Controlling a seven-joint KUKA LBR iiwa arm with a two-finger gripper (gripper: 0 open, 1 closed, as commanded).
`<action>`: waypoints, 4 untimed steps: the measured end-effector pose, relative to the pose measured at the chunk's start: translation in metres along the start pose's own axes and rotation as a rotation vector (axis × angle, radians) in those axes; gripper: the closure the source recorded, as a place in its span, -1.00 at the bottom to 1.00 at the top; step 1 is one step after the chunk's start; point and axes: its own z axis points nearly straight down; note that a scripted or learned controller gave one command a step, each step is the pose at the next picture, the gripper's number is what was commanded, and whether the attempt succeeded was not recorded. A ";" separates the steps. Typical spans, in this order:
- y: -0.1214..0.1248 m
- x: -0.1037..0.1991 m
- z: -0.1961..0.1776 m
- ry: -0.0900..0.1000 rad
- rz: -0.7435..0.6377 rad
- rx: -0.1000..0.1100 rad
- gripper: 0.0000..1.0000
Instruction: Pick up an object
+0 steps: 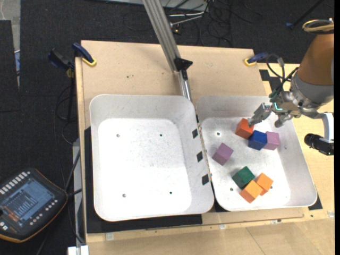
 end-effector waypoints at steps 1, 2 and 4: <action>0.001 0.000 -0.003 -0.002 -0.002 -0.005 -1.00; -0.003 0.005 0.042 -0.001 0.000 -0.001 -1.00; 0.003 0.003 0.063 -0.010 0.000 -0.026 1.00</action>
